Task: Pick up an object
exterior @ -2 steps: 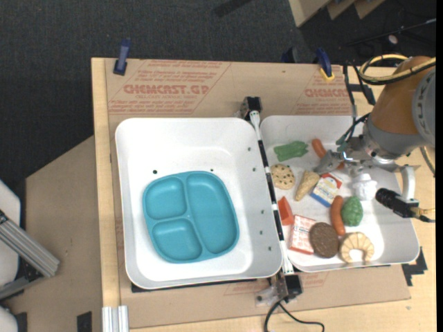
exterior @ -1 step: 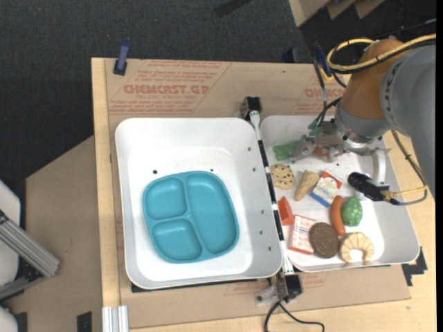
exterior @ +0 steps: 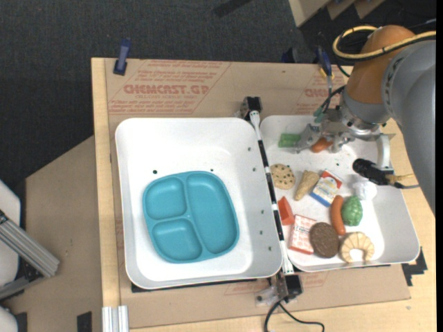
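Note:
My gripper (exterior: 322,135) hangs low over the far part of the right bin (exterior: 401,216), reaching in from the right under the orange wrist band. A small orange object (exterior: 320,145) lies right under it, partly covered by it. A green block (exterior: 289,141) sits just to its left. Nearer in the bin lie a chocolate-chip cookie (exterior: 282,176), a tan wedge (exterior: 306,184), a blue and white packet (exterior: 325,189), an orange sausage (exterior: 336,213), a green vegetable (exterior: 352,211), a brown patty (exterior: 323,239) and a croissant (exterior: 356,246).
The left bin (exterior: 138,144) holds a teal divided plate (exterior: 190,215). A red and white packet (exterior: 301,232) and a red strip (exterior: 284,209) lie by the divider between the bins. A black part (exterior: 370,170) juts out right of the gripper.

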`<state>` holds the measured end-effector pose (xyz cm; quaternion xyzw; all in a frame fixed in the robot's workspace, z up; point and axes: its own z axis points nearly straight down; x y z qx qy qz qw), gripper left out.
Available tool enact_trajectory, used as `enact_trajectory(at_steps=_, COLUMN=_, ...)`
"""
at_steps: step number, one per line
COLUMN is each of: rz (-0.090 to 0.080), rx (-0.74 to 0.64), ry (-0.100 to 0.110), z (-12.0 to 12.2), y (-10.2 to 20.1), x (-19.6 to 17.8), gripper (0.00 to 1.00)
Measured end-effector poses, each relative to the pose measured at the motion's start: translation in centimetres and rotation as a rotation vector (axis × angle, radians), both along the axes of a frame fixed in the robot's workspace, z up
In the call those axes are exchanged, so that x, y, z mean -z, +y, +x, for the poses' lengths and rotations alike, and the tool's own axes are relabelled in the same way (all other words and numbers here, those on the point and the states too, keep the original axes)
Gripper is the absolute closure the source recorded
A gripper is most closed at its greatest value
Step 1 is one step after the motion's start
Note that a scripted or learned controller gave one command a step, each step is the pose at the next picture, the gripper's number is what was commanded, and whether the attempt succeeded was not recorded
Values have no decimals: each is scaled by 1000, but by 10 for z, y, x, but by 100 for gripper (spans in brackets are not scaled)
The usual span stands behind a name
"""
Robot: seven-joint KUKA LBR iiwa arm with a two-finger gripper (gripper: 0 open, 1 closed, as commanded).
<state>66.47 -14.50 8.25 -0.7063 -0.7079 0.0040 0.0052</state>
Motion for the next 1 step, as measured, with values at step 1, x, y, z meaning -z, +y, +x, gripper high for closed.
enact_trajectory(at_steps=1, rz=1, rx=5, ry=-5, z=-88, y=3, x=-2, gripper=0)
